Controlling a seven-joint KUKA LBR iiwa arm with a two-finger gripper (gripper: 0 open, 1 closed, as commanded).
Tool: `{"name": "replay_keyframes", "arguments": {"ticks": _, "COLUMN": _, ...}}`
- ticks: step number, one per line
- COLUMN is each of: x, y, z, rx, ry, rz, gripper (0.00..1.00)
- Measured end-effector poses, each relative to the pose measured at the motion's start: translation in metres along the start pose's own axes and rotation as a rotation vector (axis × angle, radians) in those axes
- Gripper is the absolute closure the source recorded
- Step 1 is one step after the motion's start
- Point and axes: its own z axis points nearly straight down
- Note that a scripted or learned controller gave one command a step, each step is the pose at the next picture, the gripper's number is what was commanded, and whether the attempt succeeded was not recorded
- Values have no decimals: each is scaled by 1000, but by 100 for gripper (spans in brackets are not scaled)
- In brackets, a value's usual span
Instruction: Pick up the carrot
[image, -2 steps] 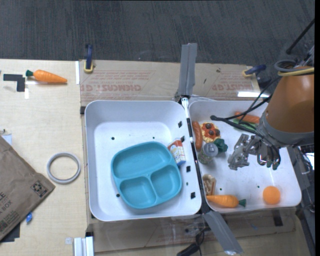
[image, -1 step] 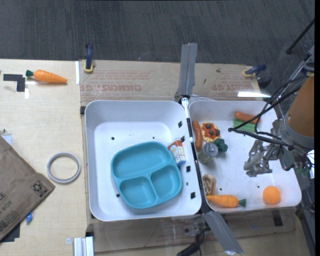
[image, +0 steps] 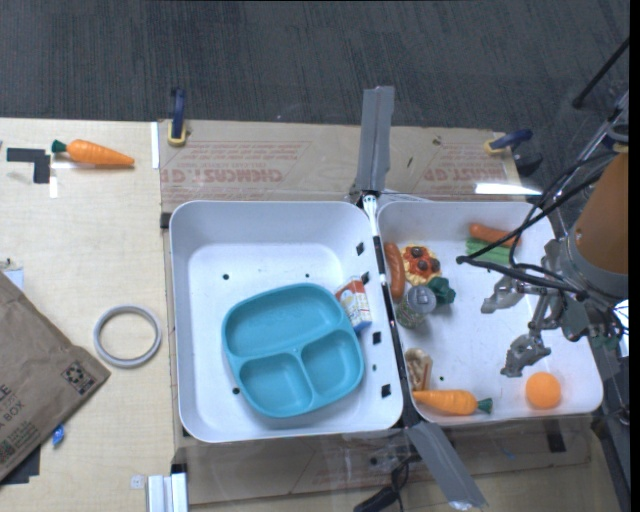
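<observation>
From the fixed overhead camera, two white bins sit side by side on the tabletop (image: 90, 250). The left bin (image: 200, 300) holds a blue divided plate (image: 292, 350), and a small white-and-red packet (image: 355, 303) lies at the plate's 2 o'clock, against the wall shared with the right bin (image: 470, 350).

In the right bin, the carrot (image: 447, 402) lies flat near the front wall, at about 7 o'clock within the bin, its green top pointing toward 3 o'clock. Just beside it at 11 o'clock is a small brownish item (image: 417, 366), too small to name. An orange ball (image: 543, 391) rests well apart from the carrot at its 3 o'clock. A toy pizza slice (image: 421, 262) and a sausage (image: 394, 270) lie at the bin's 10 o'clock, with a grey and green toy (image: 422, 298) just below them. Another orange-and-green piece (image: 490, 234), possibly a second carrot, is at 1 o'clock, partly hidden by cables.

The arm (image: 605, 225) reaches in from 3 o'clock. Its claw (image: 513, 326) hovers over the bin's right half, at the ball's 11 o'clock and apart from the carrot; the metal fingers (image: 500, 296) look spread, with nothing between them.

Outside the bins, another carrot (image: 95, 153) lies on the tabletop at 10 o'clock, a tape ring (image: 127, 334) at 9 o'clock, and a brown cardboard piece (image: 40, 385) at 8 o'clock.
</observation>
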Motion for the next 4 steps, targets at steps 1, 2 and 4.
{"name": "replay_keyframes", "arguments": {"ticks": 1, "x": -5, "y": 24, "z": 80, "rx": -1, "ry": 3, "rz": -7, "gripper": 0}}
{"name": "replay_keyframes", "arguments": {"ticks": 2, "x": -14, "y": 23, "z": 124, "rx": 7, "ry": -24, "rz": -69, "gripper": 0}}
{"name": "replay_keyframes", "arguments": {"ticks": 4, "x": -54, "y": -4, "z": 132, "rx": -1, "ry": 0, "rz": -195, "gripper": 0}}
